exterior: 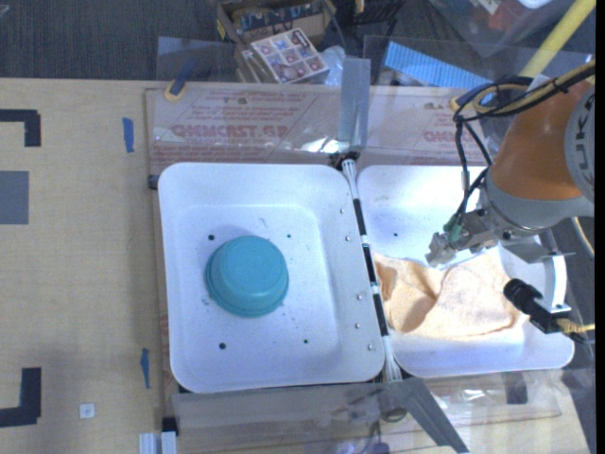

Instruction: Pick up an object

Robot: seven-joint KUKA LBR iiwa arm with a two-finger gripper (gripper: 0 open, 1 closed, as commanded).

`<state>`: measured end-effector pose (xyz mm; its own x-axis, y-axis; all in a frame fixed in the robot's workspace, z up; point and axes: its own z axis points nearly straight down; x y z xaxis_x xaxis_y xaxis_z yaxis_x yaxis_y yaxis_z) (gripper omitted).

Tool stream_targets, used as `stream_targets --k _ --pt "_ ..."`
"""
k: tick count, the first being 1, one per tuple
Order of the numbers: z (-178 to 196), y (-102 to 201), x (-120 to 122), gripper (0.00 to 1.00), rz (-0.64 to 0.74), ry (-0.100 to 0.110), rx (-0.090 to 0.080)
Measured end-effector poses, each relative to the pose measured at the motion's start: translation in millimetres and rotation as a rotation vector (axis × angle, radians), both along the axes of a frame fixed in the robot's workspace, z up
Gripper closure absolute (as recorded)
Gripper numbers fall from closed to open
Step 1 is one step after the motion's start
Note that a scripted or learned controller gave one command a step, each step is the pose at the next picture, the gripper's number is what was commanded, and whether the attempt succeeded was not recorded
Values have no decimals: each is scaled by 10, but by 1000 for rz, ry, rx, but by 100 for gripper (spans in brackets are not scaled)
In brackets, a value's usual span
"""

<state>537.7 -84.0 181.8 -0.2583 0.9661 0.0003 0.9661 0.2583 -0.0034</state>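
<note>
Two white bins counted on bench: left bin (180, 197), right bin (397, 197), side by side, inner rims touching. One teal bowl (248, 274) set upside down near middle of left bin. One orange-yellow cloth (454, 301), crumpled and folded, spread along near edge of right bin, from inner rim toward outer corner. One gripper (444, 249) placed over cloth's far edge; opening cannot be told, no hold seen. Reddish lettering printed on clear sheet (246, 126) beyond bins, not legible.
</note>
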Motion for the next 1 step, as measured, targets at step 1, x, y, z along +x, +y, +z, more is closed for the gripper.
stream_targets --k 1 --pt "282 -195 283 100 68 -2 -1"
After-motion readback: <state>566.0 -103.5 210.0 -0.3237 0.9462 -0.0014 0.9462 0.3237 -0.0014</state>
